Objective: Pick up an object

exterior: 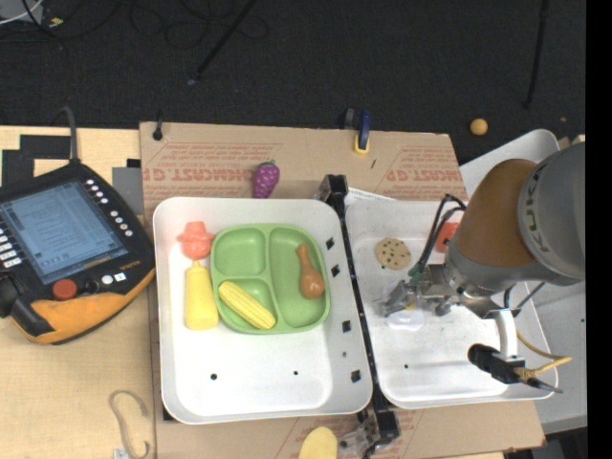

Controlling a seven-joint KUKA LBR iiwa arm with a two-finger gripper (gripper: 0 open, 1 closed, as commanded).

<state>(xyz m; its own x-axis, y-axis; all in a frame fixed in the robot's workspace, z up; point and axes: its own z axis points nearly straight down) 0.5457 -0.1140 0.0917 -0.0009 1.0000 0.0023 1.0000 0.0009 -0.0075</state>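
Gripper (pixel 409 299): low in the right bin, right of frame centre; whether it is open or closed cannot be told.
Right bin (pixel 430 382): holds a cookie (pixel 391 252) in its upper left part, just above the gripper; something orange-red (pixel 444 238) shows by the arm.
Left bin (pixel 249 381): holds a green divided tray (pixel 271 277), a yellow bottle (pixel 199 296) and a pink toy (pixel 194 241) at the tray's left.
Tray: 1 corn cob (pixel 247 304) in the lower compartment, 1 drumstick (pixel 309 273) in the right compartment.
Worktop (pixel 57 390): purple grapes (pixel 266 178) above the left bin; a teach pendant (pixel 67 247) at far left.
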